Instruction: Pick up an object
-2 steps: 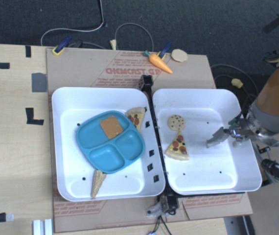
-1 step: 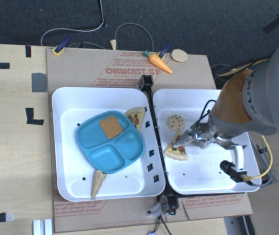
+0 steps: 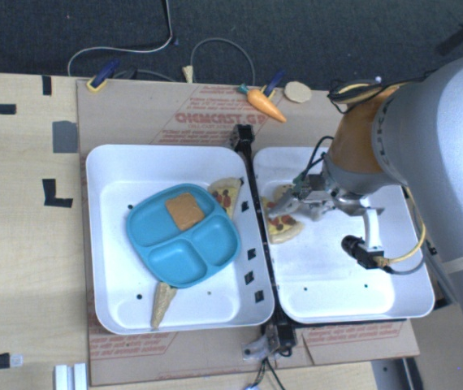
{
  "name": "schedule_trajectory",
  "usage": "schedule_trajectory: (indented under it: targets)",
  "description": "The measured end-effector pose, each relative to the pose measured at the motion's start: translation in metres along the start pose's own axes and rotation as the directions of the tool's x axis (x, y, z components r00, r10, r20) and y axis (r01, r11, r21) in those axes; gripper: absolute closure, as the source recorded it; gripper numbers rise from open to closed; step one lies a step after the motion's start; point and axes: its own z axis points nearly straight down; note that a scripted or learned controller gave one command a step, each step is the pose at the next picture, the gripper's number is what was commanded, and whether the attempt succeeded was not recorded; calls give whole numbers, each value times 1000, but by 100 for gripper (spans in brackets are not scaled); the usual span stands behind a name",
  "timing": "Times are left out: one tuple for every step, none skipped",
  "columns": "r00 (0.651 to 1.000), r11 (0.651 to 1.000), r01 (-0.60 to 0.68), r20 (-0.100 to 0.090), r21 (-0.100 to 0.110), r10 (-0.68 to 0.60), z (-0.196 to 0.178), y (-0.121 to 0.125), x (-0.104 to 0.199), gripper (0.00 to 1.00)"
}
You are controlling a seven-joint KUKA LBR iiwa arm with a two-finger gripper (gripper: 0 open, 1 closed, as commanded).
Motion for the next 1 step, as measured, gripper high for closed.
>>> schedule_trajectory:
  targets:
    - [1000, 1000, 1, -2, -1, -1, -50, 79, 0, 0]
